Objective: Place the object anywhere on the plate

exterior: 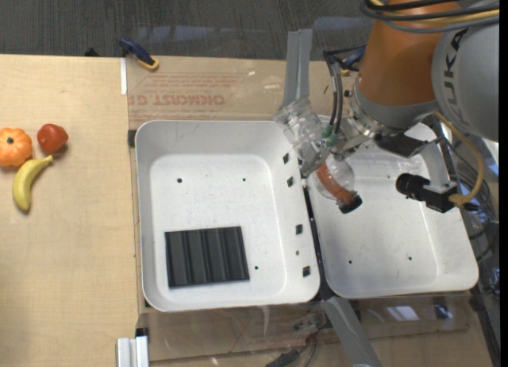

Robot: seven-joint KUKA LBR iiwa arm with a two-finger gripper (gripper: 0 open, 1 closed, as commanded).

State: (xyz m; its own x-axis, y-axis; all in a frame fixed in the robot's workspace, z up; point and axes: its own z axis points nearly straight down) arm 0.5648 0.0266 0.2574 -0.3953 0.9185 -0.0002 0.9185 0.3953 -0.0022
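Note:
The plate (206, 256) is a dark ribbed rectangle lying flat in the front left of the left bin (151, 198). My gripper (321, 159), made of clear plastic, hangs over the left edge of the right bin (397, 262), close to the divide between the bins. At its lower end is a small reddish-brown curved piece with a black tip (340, 191). I cannot tell whether this piece is held or part of the gripper. The plate is well to the left of the gripper and nearer the front.
The grey and orange arm (405, 48) covers the back of the right bin, with a black fitting (421, 189) and cables beside it. On the wooden bench to the left lie a banana (26, 183), a tomato (51, 138) and an orange fruit (13, 148).

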